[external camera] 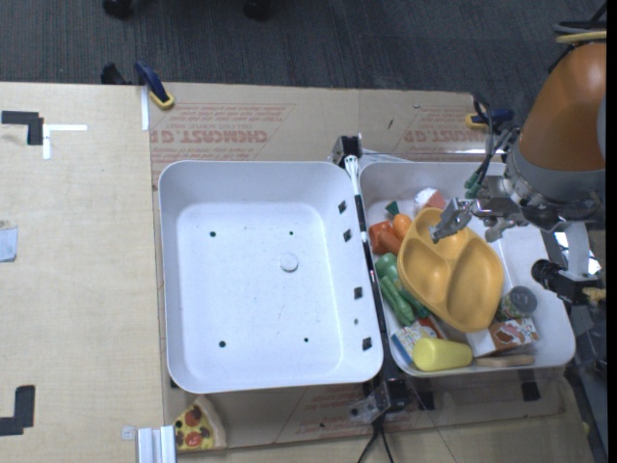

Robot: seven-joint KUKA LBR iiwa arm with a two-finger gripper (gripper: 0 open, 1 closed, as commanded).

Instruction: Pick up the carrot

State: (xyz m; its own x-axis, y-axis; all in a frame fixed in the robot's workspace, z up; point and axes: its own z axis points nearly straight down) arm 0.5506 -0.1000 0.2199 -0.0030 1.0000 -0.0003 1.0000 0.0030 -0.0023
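Reaching in from the right, one grey arm with an orange band [578, 95] is seen above the right of two shallow white plastic bins. The metal two-finger jaws are poised at the upper rim of one large yellow-orange plastic bowl [453, 278], and whether they are open or closed cannot be told. Nothing is seen gripped between them.

One small orange plastic carrot [383, 237] is found just left of the jaws, in the right bin [554, 345], against the bowl's left edge and close to the dividing wall. Green toy vegetables [395, 292], perhaps two, are lying below it along the bowl's left side. One yellow rounded item [442, 355] is set below the jaws, at the bin's near edge, with one small printed packet [511, 333] to its right. One grey round lid-like piece [522, 300] is placed beside the bowl's right side.

The left bin [260, 268] lies well to the left of the jaws. Both bins are resting on cardboard [251, 123] laid on the bench [77, 278].
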